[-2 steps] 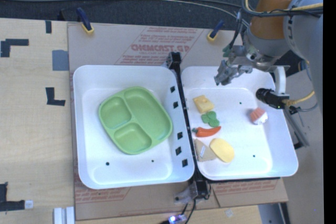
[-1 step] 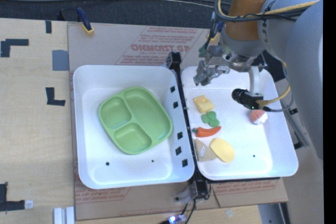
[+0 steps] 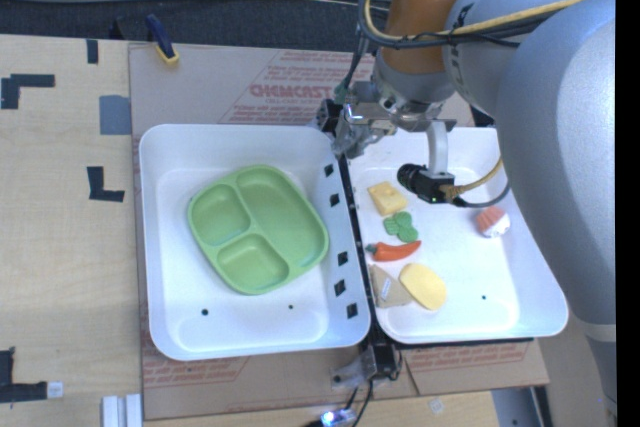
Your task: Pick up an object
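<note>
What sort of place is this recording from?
Probably a lab bench set up for robot picking tests: a grey arm over two white bins, toy food in the right one, a green tray in the left, cardboard underneath.

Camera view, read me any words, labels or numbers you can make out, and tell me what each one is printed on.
"CHEMCAST", in red, on the brown cardboard sheet under the two white bins, just behind the left bin.
Smaller red print beside and below that word on the same sheet: too blurred to read.
Red print on the cardboard edge in front of the bins: too small to read.
</note>
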Controlling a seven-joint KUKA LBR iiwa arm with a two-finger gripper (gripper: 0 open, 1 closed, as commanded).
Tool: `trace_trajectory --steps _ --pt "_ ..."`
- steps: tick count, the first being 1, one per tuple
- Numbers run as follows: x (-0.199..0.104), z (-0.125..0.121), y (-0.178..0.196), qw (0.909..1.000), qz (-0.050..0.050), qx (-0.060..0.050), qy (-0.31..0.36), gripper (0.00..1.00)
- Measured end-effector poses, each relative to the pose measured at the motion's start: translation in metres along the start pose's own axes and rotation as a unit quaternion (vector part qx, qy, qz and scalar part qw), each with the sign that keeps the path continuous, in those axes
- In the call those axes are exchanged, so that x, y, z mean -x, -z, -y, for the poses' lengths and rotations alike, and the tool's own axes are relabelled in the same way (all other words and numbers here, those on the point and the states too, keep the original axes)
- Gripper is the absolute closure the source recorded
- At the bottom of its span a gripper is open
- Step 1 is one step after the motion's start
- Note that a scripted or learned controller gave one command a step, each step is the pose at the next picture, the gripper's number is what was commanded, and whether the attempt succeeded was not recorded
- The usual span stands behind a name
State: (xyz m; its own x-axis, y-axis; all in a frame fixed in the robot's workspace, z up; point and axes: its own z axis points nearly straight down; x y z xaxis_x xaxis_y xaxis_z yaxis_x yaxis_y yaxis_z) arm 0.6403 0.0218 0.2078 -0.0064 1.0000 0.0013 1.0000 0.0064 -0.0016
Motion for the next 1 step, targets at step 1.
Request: trace_trajectory --steps 1 --pt "-0.0450 -0.0099 0.0136 1.0000 0.000 0.001 0.000 1.00"
